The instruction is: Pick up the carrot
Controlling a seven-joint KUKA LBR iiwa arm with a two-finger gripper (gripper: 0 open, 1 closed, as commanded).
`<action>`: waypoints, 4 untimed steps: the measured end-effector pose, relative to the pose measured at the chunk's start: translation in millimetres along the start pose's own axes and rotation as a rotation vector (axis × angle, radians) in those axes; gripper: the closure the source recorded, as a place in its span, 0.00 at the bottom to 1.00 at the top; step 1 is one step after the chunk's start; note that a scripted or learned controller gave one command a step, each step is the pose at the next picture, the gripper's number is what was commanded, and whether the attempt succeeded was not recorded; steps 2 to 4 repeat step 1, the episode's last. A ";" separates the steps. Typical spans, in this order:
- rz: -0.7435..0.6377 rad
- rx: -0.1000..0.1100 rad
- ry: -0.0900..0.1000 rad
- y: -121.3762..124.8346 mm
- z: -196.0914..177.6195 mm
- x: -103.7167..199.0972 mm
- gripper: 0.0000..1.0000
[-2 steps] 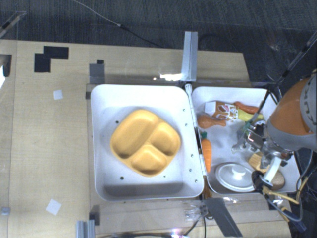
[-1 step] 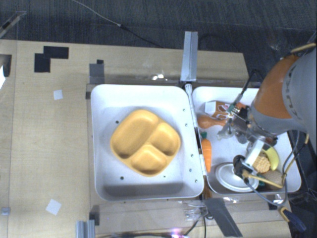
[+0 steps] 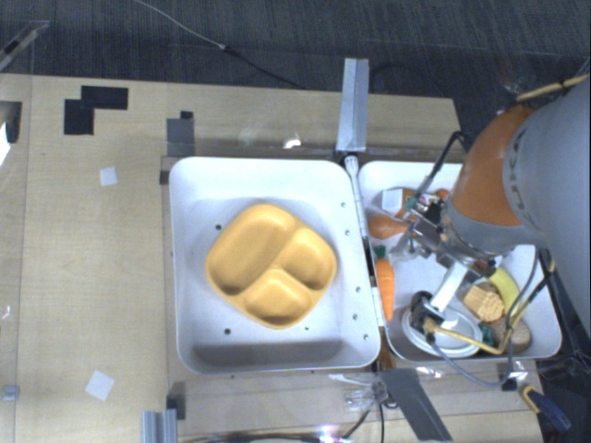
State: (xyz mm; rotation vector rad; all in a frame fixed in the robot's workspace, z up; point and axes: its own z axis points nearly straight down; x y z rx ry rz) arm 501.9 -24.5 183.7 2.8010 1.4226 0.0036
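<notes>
- A pale round dish (image 3: 454, 342) sits in the lower part of the right bin (image 3: 392, 340). Cables cross it, so its shape is hard to make out.
- Just above it in the frame lie a biscuit-like piece (image 3: 482, 303) and a banana (image 3: 507, 289), the banana partly under the arm.
- The carrot (image 3: 385, 288) lies lengthwise along the right bin's left wall, right of the frame's centre. It is uncovered and nothing grips it. Being so close to the wall probably leaves little room on that side.
- A yellow divided plate (image 3: 270, 263) rests mid-frame in the left bin (image 3: 199, 197), apart from the task.
- The gripper (image 3: 423, 229) hangs up and right of the carrot, near a brownish item (image 3: 383, 225). Whether it is released or clenched cannot be told.
- The arm (image 3: 517, 183) hides the bin's upper right corner.
</notes>
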 end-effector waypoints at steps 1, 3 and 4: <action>0.264 0.001 -0.001 -4.2 0.2 -18.6 0.00; 0.264 0.001 -0.001 -4.2 0.2 -18.6 0.00; 0.264 0.001 -0.001 -4.2 0.2 -18.6 0.00</action>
